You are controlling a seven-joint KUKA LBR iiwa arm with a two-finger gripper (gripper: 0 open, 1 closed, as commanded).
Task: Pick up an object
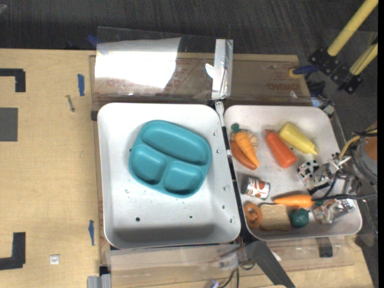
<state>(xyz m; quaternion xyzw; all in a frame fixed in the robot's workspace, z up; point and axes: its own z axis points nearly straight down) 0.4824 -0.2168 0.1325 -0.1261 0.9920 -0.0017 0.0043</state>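
The right bin [282, 114] holds several toy foods. A carrot with a green top [245, 147] lies at its left, with an orange-red piece [280, 149] and a yellow piece [296, 137] beside it. Along the front edge lie a small red and white can [257, 188], a long thin carrot [294, 201], a tan bread piece [273, 216] and a green ball [299, 218]. My gripper [333, 189] comes in low from the right edge, over the bin's right side. It is close to a black and white patterned piece [308, 171] and the thin carrot's tip.
The left bin [120, 203] bears a teal divided plate [170, 156]. A clear plastic sheet [138, 68] and a metal strip [221, 68] lie behind the bins. Yellow poles [357, 18] stand at the top right. The wooden bench [42, 173] stretches to the left.
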